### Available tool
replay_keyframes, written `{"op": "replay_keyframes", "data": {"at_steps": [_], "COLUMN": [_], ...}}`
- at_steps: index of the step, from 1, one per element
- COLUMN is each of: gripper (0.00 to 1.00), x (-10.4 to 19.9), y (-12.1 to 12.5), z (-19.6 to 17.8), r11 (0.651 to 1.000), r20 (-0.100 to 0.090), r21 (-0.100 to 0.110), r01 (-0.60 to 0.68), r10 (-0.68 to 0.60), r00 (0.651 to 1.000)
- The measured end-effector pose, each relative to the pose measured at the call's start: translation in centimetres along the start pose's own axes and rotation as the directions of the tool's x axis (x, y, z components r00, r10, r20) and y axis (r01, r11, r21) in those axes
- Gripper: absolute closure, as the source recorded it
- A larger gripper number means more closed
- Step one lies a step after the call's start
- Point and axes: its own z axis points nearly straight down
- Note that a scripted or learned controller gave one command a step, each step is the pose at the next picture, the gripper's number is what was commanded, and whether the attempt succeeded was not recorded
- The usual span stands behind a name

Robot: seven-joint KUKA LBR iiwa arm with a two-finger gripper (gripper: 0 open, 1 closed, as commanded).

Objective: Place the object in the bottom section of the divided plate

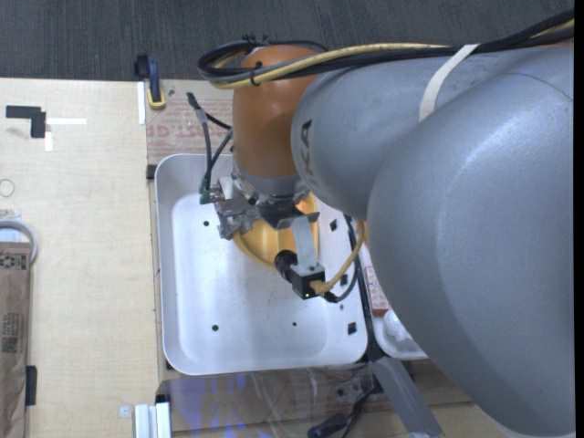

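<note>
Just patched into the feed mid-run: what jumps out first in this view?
The grey arm fills the right half, its orange band reaching over the left white bin. Below the wrist, a yellow-orange plate peeks out, mostly hidden by the gripper hardware.

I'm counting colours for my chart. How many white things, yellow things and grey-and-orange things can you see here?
White: 2, the left bin and a bit of the right bin
Yellow: 1, a round plate-like thing under the arm
Grey and orange: 1, the robot arm
Total: 4
</note>
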Motion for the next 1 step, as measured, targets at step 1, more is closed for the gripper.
{"op": "replay_keyframes", "data": {"at_steps": [1], "gripper": [0.0], "x": [-0.28], "y": [0.06], "z": [-0.03], "r11": [1.0], "r20": [0.004], "r21": [-0.002], "r01": [-0.003], "r10": [0.003], "r00": [1.0]}}
